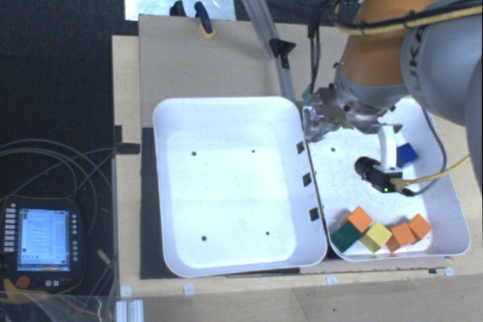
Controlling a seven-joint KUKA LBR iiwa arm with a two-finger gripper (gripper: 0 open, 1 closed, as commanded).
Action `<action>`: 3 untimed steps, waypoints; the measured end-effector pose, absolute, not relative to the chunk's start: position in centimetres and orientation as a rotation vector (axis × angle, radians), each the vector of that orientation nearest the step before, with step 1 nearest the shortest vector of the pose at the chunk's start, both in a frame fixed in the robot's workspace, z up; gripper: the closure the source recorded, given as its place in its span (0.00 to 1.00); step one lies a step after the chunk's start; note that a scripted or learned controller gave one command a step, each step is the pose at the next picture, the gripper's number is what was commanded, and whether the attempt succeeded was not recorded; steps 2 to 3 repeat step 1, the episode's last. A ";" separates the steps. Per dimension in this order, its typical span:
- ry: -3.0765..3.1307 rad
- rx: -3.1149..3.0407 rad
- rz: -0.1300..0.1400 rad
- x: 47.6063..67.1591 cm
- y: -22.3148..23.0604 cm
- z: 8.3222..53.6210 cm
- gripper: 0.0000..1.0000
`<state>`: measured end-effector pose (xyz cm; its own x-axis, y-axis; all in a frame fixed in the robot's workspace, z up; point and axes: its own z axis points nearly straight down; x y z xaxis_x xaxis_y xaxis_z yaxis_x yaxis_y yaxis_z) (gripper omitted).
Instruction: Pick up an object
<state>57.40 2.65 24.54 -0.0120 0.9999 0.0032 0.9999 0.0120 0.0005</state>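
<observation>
Low at the left, off the bench, sits a handheld control pendant (38,237) with a lit screen, and grey cables (68,162) curl behind it. On the bench stand two shallow white bins, touching side by side: the left bin (226,192) and the right bin (343,177). All the things to pick are small coloured cubes, and they lie in the right bin. Five of them make a tight group against its near wall: one green block (346,238), one yellow block (375,238) touching it, and three orange blocks (360,219), one behind those two and the other two just to the right of the yellow one. One blue block (406,154) lies alone further back, near the right wall, well apart from the group. This makes six blocks in total. Beyond it, the gripper (315,121) is low at the far left corner of the right bin, close to the wall shared by the bins; I cannot tell if it is open or closed, or if it touches any block. Above it is the arm (445,56), grey with an orange band. At the far edge of the bench are two small clamps (202,17), and a slanted metal pole (253,0) crosses there.
</observation>
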 end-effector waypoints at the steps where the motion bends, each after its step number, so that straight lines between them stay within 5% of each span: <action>1: -2.233 -2.206 -0.004 55.1 8.2 25.4 1.00; 3: -2.233 -2.206 -0.004 55.1 8.2 25.4 1.00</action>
